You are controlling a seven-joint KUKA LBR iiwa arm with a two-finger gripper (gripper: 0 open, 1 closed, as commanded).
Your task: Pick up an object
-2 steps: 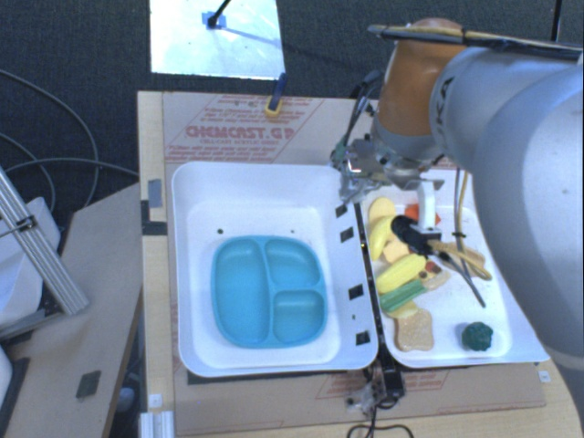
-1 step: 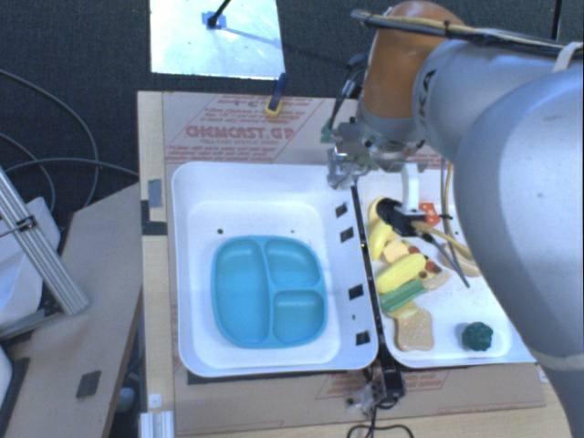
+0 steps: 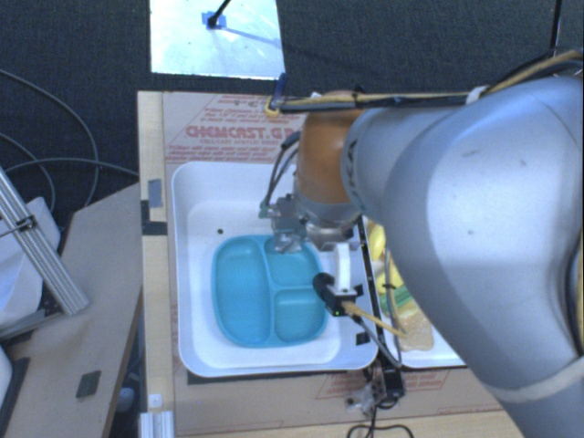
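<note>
A blue divided plate (image 3: 260,290) lies in the left white bin (image 3: 196,245), taking up most of its floor. My gripper (image 3: 286,238) hangs over the plate's far right corner, low and close to it. The grey arm with its orange band (image 3: 324,158) comes in from the right above it. Nothing shows held at the gripper's tip. The arm hides most of the right bin (image 3: 438,359); yellow objects (image 3: 377,240) and a tan one (image 3: 416,332) peek out along its left side.
Both bins rest on a cardboard sheet (image 3: 228,130) on the bench. A shiny metal sheet (image 3: 214,26) lies beyond it at the back. Metal rails (image 3: 36,245) and cables stand off to the left.
</note>
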